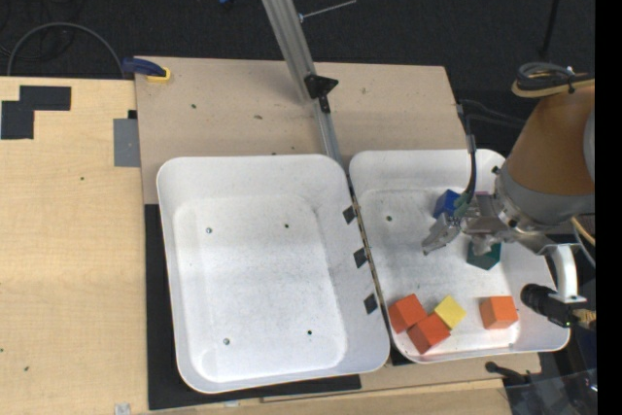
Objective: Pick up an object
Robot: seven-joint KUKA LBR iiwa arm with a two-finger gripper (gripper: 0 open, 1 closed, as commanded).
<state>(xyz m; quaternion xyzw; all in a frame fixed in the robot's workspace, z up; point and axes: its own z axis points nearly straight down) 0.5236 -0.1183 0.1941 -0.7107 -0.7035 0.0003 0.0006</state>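
Your nearest candidates, the teal block (pixel 483 254) and blue block (pixel 447 203), sit mid right bin (pixel 408 180), teal at the gripper's (pixel 465 230) four o'clock, blue at eleven. You cannot tell how the jaws stand. Three orange blocks (pixel 407 311) and a yellow one (pixel 450 312) crowd the six o'clock rim, likely harder to reach.

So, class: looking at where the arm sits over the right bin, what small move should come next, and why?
Probably a short descent. The gripper hangs over the right bin between the blue block and the teal block, and no block is visibly held.
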